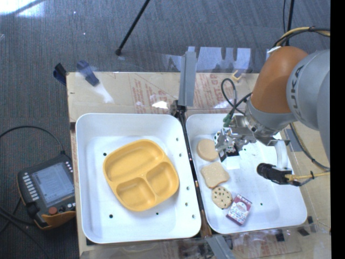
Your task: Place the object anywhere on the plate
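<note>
Gripper (225, 144) low over the right bin (280, 209), beside the round biscuit (207, 149).
Whether it grips anything, I cannot tell. Nearest lies a small packet (239, 209), then a chocolate-chip cookie (221, 197) and toast slice (214, 174); the yellow plate (141, 174) sits in the left bin (91, 139).

one fixed camera looks down at a slant from above my bench, far enough back to take in both white bins (86, 144) side by side; my arm (291, 90) enters from its right.
</note>
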You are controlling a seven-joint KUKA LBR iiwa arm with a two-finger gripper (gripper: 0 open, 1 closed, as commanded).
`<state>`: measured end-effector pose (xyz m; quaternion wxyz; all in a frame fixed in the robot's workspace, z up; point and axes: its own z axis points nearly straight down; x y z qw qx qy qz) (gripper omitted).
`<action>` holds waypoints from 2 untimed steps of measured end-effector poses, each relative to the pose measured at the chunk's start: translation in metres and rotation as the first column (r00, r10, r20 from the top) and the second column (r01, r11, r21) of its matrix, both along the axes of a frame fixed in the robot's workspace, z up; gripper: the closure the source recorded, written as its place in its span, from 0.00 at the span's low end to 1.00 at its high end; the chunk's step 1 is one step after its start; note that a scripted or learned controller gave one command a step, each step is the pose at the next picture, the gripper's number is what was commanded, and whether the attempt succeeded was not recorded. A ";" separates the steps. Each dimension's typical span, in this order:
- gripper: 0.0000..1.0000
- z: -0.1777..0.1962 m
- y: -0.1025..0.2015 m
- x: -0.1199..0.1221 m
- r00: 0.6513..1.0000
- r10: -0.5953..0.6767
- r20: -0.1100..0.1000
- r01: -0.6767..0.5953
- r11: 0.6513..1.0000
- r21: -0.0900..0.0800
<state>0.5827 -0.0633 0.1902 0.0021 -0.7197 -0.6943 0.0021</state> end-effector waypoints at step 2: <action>1.00 -0.029 0.185 0.007 0.995 0.097 0.000 -0.097 0.995 0.000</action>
